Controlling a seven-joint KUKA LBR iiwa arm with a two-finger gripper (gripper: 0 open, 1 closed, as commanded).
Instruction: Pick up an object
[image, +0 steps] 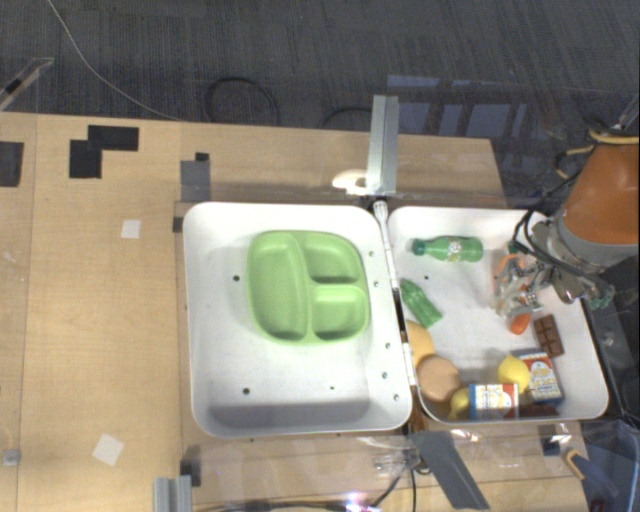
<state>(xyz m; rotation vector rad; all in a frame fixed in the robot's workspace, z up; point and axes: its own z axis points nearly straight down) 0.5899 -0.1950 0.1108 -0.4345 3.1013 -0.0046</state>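
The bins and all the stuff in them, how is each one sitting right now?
green divided tray: flat, open side up, in the left bin.
green bottle: lying on its side in the right bin.
blue-labelled can: lying on its side.
gripper: low over the right bin.

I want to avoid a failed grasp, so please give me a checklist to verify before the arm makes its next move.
1. Gripper over the right bin: ok.
2. Object held between fingers: cannot tell.
3. Target under gripper: small orange item close by; alignment cannot tell.
4. Neighbour clearance: chocolate bar beside it, not ok.
5. Green bottle away from gripper: ok.
6. Green tray in the left bin, out of the path: ok.
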